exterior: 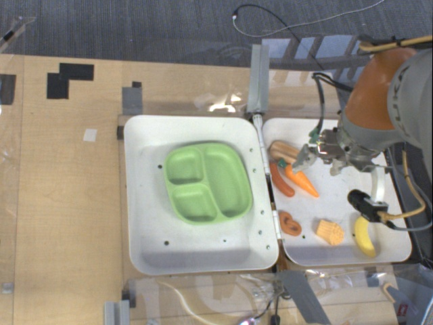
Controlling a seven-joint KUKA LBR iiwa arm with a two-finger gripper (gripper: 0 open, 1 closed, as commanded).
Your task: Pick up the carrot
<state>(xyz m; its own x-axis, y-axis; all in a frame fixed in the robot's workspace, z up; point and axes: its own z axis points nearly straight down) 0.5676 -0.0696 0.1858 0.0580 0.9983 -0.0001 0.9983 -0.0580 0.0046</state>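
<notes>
right bin (pixel 399 249) | carrot (pixel 302 180) lies diagonal, tip lower-right | hand (pixel 302 158) above it, grip unclear

Left bin (pixel 145 249): green divided plate (pixel 204 183). Right bin (pixel 392 249): sausage (pixel 281 180), bread roll (pixel 284 150), pretzel (pixel 290 223), corn piece (pixel 330 232), banana (pixel 365 237). Both bins rest on the table (pixel 61 195).

1. One fixed camera looks down on the table (pixel 61 202) from above, at a slight slant.
2. It stands far enough off to take in both white bins, the left bin (pixel 145 249) and the right bin (pixel 392 249), whole.
3. The top of the frame reaches past the table to grey floor (pixel 135 12).
4. The arm (pixel 389 93) enters from the right edge.
</notes>
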